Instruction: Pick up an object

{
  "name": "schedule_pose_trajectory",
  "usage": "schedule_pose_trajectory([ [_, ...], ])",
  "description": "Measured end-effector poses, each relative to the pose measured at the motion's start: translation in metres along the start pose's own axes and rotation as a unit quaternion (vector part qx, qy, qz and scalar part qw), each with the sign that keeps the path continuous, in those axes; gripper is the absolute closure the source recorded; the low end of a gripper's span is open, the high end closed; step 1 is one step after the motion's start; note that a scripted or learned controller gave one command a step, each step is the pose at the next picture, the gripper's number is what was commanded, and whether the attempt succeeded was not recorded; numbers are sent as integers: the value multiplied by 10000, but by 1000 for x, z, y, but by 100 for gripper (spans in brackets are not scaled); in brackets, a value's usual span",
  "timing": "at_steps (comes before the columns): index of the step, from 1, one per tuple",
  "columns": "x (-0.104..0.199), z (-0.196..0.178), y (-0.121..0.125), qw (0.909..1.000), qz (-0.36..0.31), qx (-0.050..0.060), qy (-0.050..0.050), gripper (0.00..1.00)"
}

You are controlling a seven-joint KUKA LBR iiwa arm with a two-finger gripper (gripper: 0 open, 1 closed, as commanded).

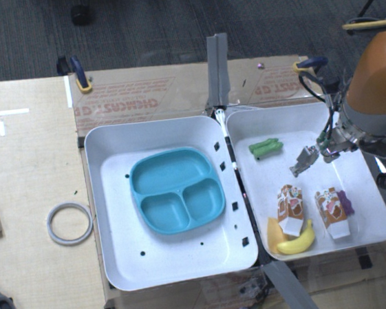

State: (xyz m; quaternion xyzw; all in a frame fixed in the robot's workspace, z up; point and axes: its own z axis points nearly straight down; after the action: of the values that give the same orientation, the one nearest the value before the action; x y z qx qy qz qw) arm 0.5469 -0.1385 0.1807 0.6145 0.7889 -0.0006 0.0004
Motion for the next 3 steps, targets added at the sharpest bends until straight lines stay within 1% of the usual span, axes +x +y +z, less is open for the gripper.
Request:
schedule_pose_trajectory([
  [1,58,-10,27,9780,2087,17,2,0],
  [2,52,61,-60,9629,2698,27,9,0],
  [3,44,88,-60,9680,2511,0,11,0],
])
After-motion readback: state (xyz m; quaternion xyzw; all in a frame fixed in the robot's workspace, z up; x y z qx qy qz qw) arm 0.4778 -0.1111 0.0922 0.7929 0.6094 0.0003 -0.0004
